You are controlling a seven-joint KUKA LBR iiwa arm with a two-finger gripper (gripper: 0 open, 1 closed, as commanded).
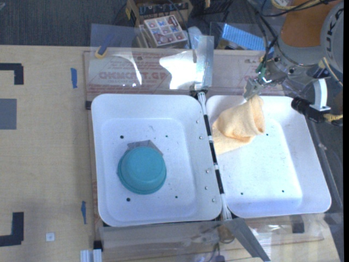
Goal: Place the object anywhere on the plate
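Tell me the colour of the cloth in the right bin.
Pale yellow-orange; the cloth shows best in the camera view.

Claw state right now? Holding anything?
Claw: shut on the pale orange crumpled cloth, pinching its top corner and lifting it over the right white bin.

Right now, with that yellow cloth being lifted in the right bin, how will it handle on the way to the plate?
Probably floppy: the yellow cloth hangs bunched from the gripper, its lower folds trailing on the right bin. Likely light. It may drag over the divider toward the teal plate.
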